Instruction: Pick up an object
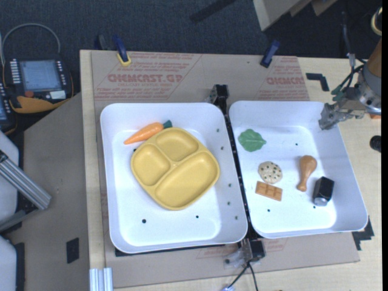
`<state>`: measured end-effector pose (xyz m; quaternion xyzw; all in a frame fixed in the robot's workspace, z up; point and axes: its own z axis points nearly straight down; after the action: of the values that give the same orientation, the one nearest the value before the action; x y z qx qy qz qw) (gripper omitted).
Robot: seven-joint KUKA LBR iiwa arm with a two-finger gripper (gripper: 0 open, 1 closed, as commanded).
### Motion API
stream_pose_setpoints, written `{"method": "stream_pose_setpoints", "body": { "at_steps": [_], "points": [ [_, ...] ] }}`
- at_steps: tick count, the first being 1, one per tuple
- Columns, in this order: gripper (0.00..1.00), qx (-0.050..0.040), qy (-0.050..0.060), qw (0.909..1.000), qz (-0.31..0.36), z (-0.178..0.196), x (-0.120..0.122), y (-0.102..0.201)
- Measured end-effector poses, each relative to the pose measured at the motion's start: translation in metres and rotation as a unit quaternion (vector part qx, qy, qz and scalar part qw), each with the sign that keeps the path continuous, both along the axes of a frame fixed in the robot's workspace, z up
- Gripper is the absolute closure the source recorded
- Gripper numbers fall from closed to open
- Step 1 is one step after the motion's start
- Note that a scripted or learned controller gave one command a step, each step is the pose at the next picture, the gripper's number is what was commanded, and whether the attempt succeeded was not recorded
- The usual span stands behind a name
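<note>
Toy food lies scattered in the right white bin [345,162]: green leaf [251,140], chocolate-chip cookie [270,172], brown cracker [268,191], tan drumstick [306,170], small black block [322,190]. Grey gripper [330,116] hangs at that bin's upper right rim, finger state impossible to tell. Left bin [121,162] holds a yellow divided plate [174,168] and an orange carrot [144,132].

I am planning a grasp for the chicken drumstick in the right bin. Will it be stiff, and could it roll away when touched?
The drumstick looks like moulded toy food, so probably stiff and light. Its rounded, tapering shape suggests it may roll or pivot if nudged. It lies close to the black block, which could crowd a grasp.
</note>
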<state>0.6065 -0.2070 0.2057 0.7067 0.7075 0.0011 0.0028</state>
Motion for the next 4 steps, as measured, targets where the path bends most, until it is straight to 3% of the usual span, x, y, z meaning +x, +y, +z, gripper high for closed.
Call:
{"method": "stream_pose_setpoints", "body": {
  "at_steps": [1, 4],
  "points": [
    [1.0, -0.0002, 0.0, 1.0, 0.0, 0.036, 0.001, 0.0],
    [1.0, 0.0021, 0.004, 1.0, 0.002, 0.034, -0.006, 0.152]
  ]
}}
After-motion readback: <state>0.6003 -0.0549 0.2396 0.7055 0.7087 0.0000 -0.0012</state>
